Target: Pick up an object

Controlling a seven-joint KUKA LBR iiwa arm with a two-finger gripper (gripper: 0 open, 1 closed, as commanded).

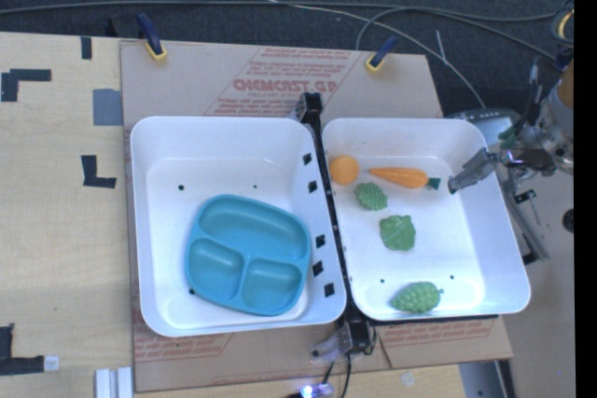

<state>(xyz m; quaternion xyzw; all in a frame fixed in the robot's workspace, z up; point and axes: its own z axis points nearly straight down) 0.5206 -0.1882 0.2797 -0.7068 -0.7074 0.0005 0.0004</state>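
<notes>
The end effector [464, 178] hangs over the right edge of the right bin [485, 242], its dark fingers pointing left and down toward the bin floor; how far apart they stand cannot be told at this size, and nothing shows between them. Just beside its tip lies the orange carrot [399, 175] with its small green end toward the bin's right wall, in the far part of the bin. At the carrot's other end, apart from it and close to the wall shared with the left bin, sits a small round orange fruit [343, 169]. Near the fruit is a knobbly green vegetable [370, 196], then a leafy green one [397, 233] near the bin's middle, and a bumpy green cluster [416, 297] by the near edge. The right half of this bin's floor is bare white. The left bin [159, 200] holds a smooth blue divided tray [248, 254] lying flat toward the near right corner. Both bins are shallow, glossy white with rounded corners, joined by black clips along the shared wall. They rest on a printed brown cardboard sheet [270, 84] clamped at its far edge, on a pale wood surface [56, 228] marked with dark tape
</notes>
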